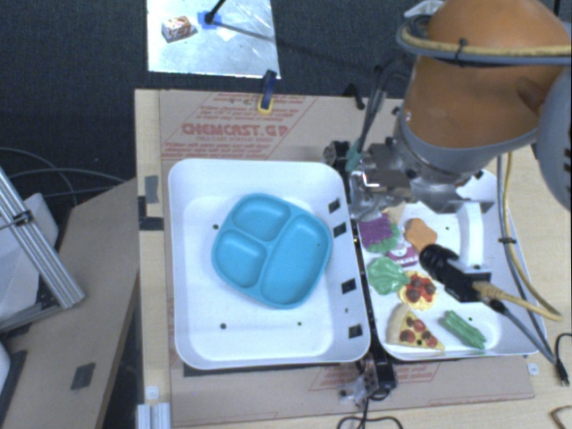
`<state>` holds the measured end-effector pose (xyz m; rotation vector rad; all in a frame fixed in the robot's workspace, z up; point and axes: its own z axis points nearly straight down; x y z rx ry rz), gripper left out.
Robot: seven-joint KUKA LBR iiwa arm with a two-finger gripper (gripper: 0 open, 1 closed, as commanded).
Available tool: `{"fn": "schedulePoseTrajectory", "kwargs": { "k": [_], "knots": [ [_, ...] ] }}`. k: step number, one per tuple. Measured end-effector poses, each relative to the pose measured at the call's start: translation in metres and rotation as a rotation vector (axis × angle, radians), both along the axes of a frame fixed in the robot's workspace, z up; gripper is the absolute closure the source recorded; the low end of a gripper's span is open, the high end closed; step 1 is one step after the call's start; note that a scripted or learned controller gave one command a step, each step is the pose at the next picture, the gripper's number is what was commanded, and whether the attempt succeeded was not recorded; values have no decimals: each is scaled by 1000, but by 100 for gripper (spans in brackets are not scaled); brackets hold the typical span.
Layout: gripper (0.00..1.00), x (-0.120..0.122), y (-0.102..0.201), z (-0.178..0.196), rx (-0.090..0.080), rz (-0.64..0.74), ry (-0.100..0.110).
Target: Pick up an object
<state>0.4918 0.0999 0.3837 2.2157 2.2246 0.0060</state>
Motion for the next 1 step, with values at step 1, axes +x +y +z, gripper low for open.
{"fn": "schedulePoseTrajectory", "kwargs": {
  "k": [1],
  "knots": [
    [100,1,0,11,1,2,-2]
  ]
}}
